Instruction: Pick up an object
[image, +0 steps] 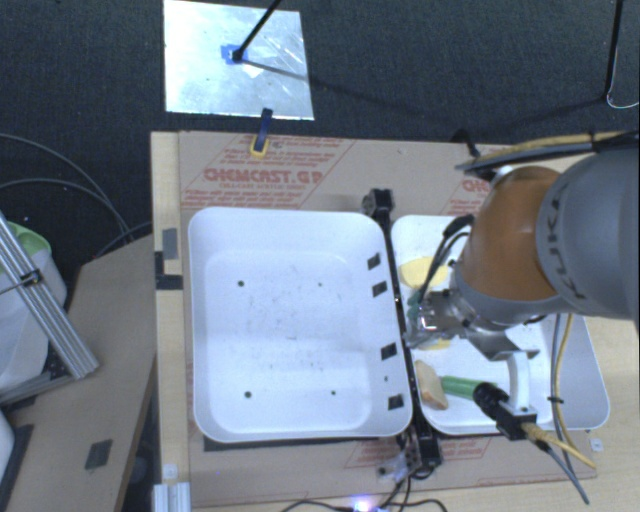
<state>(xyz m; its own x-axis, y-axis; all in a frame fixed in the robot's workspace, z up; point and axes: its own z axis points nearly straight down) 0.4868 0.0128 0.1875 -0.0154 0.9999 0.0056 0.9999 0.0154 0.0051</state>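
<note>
Over the right shallow white plastic bin (590, 395): grey arm's gripper (440, 325), grip state cannot be told. Step: descent toward pick, judged. Contents: pale yellow rounded piece (418, 270) at far end; tan wedge (430, 385) beside green cylindrical marker (462, 386), near end. Next: settle over one item.

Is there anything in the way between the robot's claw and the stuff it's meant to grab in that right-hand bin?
I can't tell. The arm hangs over the right bin and covers its own claw. A yellow item, tan piece and green item lie beside it.
</note>
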